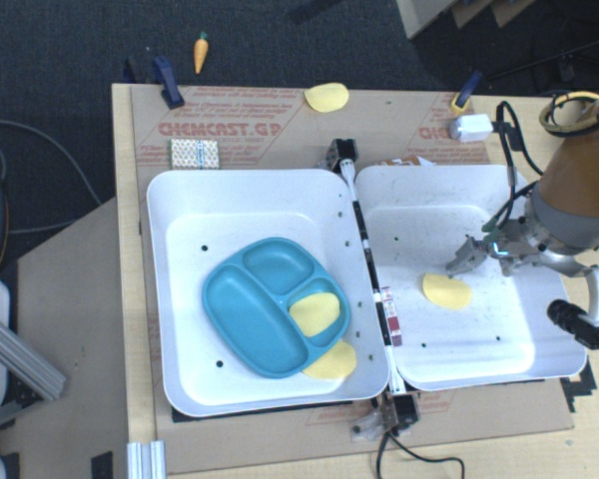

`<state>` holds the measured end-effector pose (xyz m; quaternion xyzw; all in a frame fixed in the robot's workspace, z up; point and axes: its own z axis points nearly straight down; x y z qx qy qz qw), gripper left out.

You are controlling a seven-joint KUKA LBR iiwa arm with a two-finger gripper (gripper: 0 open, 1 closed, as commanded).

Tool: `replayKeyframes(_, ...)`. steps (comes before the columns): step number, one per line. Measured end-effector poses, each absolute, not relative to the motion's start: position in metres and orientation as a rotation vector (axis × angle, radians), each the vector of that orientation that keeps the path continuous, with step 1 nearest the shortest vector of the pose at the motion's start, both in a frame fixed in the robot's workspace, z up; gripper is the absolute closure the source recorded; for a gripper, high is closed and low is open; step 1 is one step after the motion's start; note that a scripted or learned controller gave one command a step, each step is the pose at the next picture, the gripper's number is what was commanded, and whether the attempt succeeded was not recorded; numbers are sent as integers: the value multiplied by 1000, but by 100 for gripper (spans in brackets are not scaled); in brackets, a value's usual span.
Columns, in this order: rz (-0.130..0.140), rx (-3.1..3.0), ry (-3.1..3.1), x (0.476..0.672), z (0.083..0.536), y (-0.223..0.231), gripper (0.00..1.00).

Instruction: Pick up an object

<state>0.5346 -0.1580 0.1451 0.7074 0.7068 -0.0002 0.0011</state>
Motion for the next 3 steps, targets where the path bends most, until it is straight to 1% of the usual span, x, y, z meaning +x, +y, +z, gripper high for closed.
replayKeyframes(1, -1, 2222, 2223, 528, 84, -126, 0)
replayKeyframes(2, 0, 2221, 2222, 529, 94, -126, 100)
replayKeyframes(3, 0, 2221, 2222, 529, 94, -126, 0)
